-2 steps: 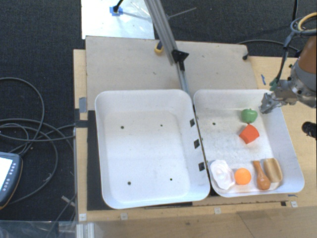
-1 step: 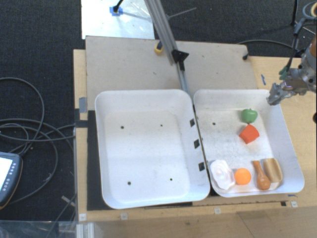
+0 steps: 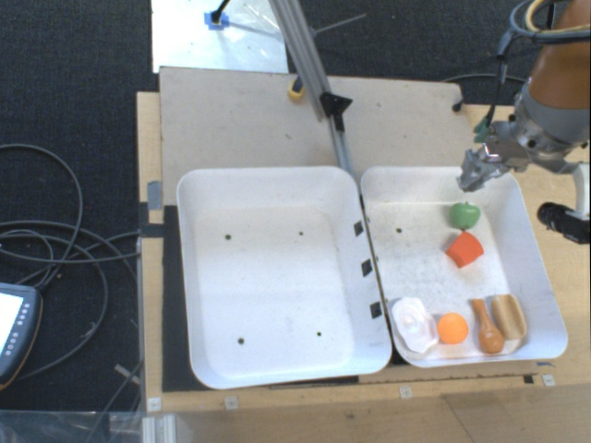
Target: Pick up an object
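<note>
Hovering over the far part of the right bin (image 3: 531, 247), gripper (image 3: 473, 175) poised just above and beside a green object (image 3: 464, 214), nothing showing between its fingers and their spread impossible to tell from this slant. Apparently lining up for a descent, the pick itself not yet made. Needing next, by the look of it, a short drop onto the green object and a clean closing around its rounded sides, likely to roll away under a glancing touch. Lying just beyond it toward the near side, a red block (image 3: 464, 248), close enough to be nudged on the way down. Crowding the near end of the same bin: a white lump (image 3: 412, 324), an orange ball (image 3: 452, 329), a brown spoon-like piece (image 3: 487, 329) and a tan bun-shaped piece (image 3: 508, 315), all well apart from the gripper. Sitting alongside, the left bin (image 3: 199, 247), touching the right one along a shared rim marked by dark tabs. Slanting across the desk (image 3: 222, 118) behind the bins, a grey pole (image 3: 305, 49), clear of the arm's path.
</note>
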You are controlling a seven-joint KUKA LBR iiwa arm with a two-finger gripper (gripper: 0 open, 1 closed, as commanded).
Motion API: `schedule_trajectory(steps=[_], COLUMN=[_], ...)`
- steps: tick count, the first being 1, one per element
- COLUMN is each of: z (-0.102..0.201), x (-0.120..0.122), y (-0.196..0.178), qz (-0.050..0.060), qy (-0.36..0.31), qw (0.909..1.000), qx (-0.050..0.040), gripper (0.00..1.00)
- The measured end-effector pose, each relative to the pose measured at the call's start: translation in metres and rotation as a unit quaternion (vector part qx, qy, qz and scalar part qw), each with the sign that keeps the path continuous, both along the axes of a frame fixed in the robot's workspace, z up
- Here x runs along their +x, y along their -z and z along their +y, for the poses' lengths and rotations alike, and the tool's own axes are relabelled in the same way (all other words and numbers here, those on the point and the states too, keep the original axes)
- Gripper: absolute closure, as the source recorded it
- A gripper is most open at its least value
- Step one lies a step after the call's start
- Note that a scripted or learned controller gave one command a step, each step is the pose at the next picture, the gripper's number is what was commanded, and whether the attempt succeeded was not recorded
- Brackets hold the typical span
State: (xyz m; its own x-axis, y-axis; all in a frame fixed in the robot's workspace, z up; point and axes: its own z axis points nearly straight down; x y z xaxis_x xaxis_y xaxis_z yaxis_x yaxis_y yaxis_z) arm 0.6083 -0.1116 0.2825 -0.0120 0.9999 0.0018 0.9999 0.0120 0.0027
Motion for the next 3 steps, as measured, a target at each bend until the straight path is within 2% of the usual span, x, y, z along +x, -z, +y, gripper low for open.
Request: schedule_trajectory(steps=[2,3], z=[0.111,0.165], x=[0.023,0.033], y=[0.034,0.029], qz=[0.001,0.000], qy=[0.001,0.001], qw=[1.0000,1.0000], qx=[0.0002,0.0005], gripper=[1.00,1.00])
